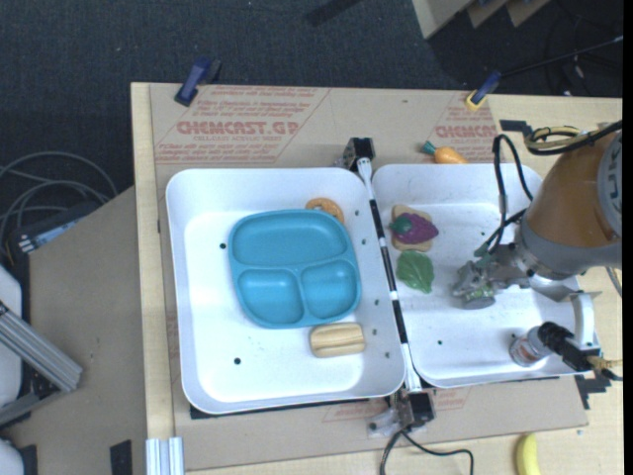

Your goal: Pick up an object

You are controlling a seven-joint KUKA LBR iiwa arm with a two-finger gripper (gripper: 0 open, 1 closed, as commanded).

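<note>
Two bins (198, 265): one blue tray (294, 265), one bread roll (337, 339) left; jaws (477, 287) state unclear.

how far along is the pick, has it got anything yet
Nothing looks lifted yet: the purple toy, green leaf toy and bread roll all lie in the bins. In hand: the end effector is low in the right bin, right of the leaf toy. Whether it grips anything cannot be told. Left: a clear grasp and lift.
</note>
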